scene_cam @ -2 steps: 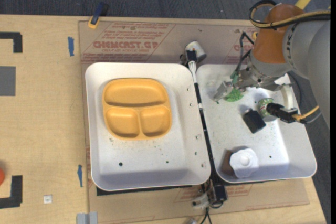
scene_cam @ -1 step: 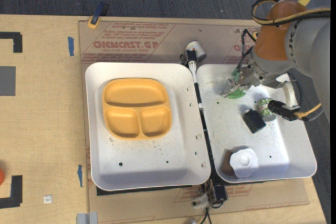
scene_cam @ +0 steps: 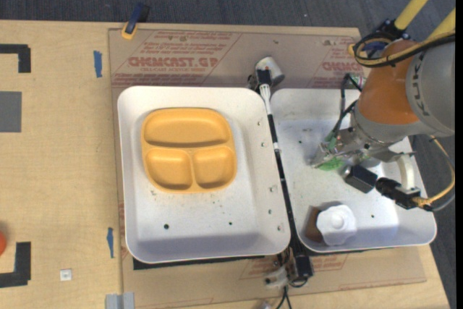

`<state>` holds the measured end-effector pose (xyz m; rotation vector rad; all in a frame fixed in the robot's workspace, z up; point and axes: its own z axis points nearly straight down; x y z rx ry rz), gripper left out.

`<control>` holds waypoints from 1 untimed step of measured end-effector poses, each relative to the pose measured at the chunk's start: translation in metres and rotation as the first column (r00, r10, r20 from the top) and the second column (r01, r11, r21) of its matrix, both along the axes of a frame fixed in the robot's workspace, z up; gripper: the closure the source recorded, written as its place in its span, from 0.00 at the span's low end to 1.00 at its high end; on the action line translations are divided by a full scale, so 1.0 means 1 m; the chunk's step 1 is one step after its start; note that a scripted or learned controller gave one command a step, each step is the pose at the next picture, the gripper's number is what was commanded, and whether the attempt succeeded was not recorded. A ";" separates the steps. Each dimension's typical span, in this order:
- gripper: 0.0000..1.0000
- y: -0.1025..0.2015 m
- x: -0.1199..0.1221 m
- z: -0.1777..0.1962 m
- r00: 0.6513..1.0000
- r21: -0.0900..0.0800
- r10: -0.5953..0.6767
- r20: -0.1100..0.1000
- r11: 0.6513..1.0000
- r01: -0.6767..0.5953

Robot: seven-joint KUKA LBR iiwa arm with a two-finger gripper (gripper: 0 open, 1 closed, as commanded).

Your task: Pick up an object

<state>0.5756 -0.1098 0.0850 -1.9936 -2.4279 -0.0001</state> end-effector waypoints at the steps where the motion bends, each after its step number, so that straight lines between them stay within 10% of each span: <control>1: 1.00 0.011 -0.023 0.061 0.971 0.000 -0.241 0.001 0.971 0.241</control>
